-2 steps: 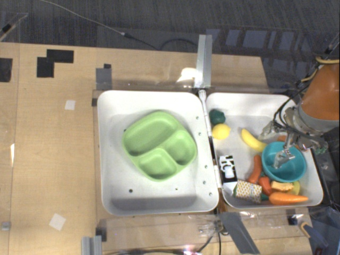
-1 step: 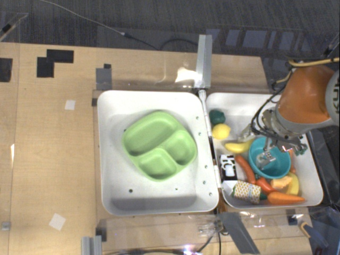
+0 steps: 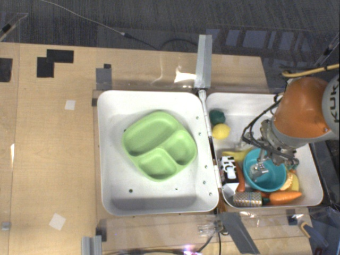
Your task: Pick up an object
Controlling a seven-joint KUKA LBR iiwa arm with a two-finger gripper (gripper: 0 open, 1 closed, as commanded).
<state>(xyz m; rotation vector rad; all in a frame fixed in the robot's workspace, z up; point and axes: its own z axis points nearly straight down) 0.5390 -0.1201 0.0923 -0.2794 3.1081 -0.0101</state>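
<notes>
Pale wood makes up the bench, the largest thing we see, with a few black patches near its far left corner. On it sit two shallow white bins side by side. The left bin carries a green divided tray, lying at a slant with its three compartments facing up. The right bin is crowded. The grey arm with its orange band reaches in from the right and hangs over this bin. Its gripper points down into a teal bowl near the bin's front; we cannot tell how it is set or whether it has hold of anything. Around the bowl we see smaller things: a black and white box just left of it, an orange carrot at the front edge, a grey ridged piece beside the carrot, a yellow ball and a dark green ball toward the back left corner.
</notes>
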